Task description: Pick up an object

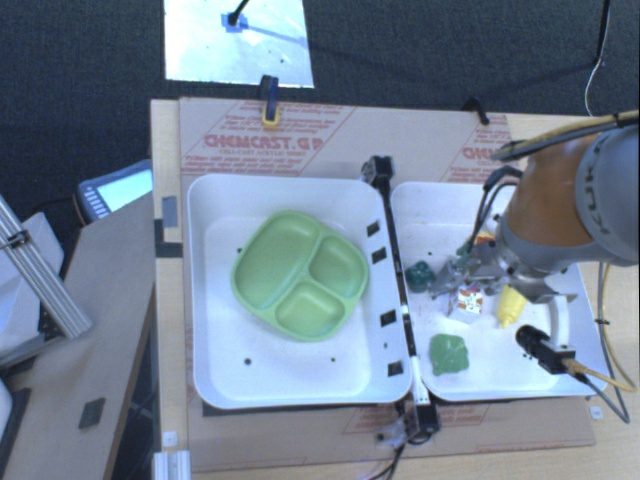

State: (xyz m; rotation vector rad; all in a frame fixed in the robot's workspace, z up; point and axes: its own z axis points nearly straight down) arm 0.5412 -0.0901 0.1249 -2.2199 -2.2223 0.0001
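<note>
Dark carpet surrounds the surface (330, 128) carrying two white bins. The left bin (215, 268) holds a green divided plate (300, 275). In the right bin (440, 208), the pincer (455, 278) sits low among a dark green toy (418, 274), a yellow piece (510, 306) and a green lump (449, 354).

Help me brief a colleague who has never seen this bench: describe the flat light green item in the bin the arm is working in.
Find the right bin, the one the arm reaches into. Near its front edge, close to the divider between the bins, lies the light green item, apart from the rest. It is paler and flatter than the dark green object farther back, and unlike the yellow piece and the white patterned piece.
</note>
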